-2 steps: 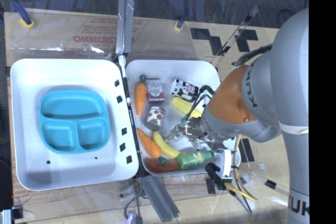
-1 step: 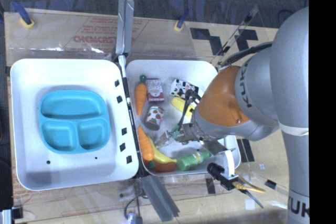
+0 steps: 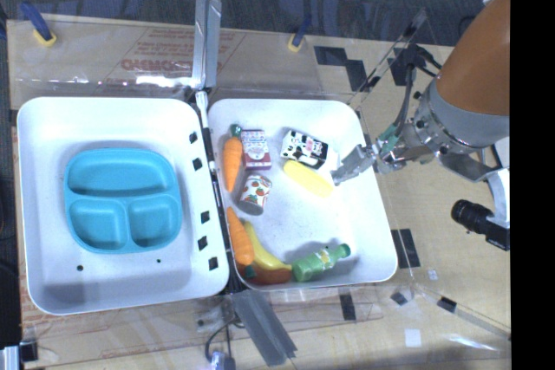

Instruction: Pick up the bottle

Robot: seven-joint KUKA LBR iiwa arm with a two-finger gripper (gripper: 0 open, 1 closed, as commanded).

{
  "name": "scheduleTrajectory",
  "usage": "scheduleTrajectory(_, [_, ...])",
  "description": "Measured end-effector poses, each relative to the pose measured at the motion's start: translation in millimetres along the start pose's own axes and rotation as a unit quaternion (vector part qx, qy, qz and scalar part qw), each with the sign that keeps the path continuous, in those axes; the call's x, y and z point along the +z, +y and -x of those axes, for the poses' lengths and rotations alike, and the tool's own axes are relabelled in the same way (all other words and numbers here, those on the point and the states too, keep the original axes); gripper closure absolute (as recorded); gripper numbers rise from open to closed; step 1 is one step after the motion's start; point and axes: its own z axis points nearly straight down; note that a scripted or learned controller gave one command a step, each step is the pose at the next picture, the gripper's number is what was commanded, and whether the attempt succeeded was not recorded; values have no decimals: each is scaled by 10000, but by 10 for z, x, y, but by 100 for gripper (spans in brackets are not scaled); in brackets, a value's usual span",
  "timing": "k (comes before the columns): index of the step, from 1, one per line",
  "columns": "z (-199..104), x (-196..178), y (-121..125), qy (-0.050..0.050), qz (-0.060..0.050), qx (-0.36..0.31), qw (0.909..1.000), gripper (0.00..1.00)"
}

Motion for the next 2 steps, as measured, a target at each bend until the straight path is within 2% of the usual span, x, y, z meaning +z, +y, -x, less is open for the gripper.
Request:
scheduleTrajectory(1, [-357, 1956, 42, 16, -34, 475, 9989, 0])
scheduleTrajectory(2, [174, 893, 869, 2, -8, 216, 9998, 0])
